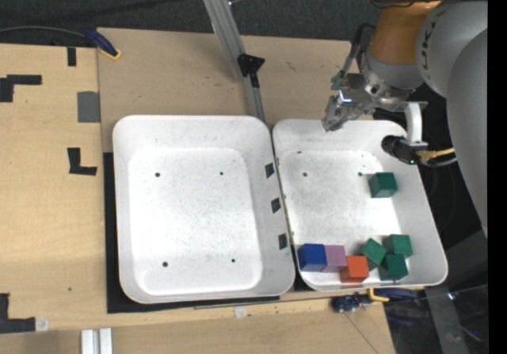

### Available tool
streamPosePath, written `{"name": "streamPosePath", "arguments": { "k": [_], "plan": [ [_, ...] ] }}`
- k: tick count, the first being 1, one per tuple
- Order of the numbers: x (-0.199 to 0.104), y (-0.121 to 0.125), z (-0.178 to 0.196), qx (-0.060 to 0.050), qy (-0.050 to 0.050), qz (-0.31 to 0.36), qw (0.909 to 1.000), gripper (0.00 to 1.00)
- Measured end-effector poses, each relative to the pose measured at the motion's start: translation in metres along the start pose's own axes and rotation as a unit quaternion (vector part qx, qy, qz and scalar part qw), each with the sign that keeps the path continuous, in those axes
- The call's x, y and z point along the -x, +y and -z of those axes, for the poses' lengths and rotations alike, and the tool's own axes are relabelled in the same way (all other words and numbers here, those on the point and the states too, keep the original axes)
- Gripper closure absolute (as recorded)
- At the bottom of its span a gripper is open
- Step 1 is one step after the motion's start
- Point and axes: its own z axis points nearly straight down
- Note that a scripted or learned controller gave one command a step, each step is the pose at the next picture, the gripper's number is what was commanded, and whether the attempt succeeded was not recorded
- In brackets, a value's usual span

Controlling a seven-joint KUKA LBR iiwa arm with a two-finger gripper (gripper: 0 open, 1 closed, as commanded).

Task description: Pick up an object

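My gripper (335,118) hangs over the far rim of the right bin (333,186), well above the floor of the bin. Nothing shows between its fingers. A lone green cube (383,184) lies near the bin's right wall. Along the near edge sit a blue cube (312,256), a purple cube (335,255), an orange cube (356,267) and three green cubes (388,253) bunched in the near right corner.
The left bin (190,202) lies beside the right one, their rims touching. A grey metal pole (226,20) slants down to the gap between the bins at the far side. The arm's grey body (459,67) fills the right side.
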Motion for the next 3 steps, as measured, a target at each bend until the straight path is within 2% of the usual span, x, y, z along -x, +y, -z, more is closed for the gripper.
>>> {"name": "streamPosePath", "arguments": {
  "k": [1, 3],
  "plan": [
    [-0.054, -0.001, 0.015, 0.000, 0.001, 0.003, 1.0000, 1.00],
    [-0.157, -0.014, 0.008, -0.002, 0.000, 0.003, 1.0000, 1.00]
  ]
}}
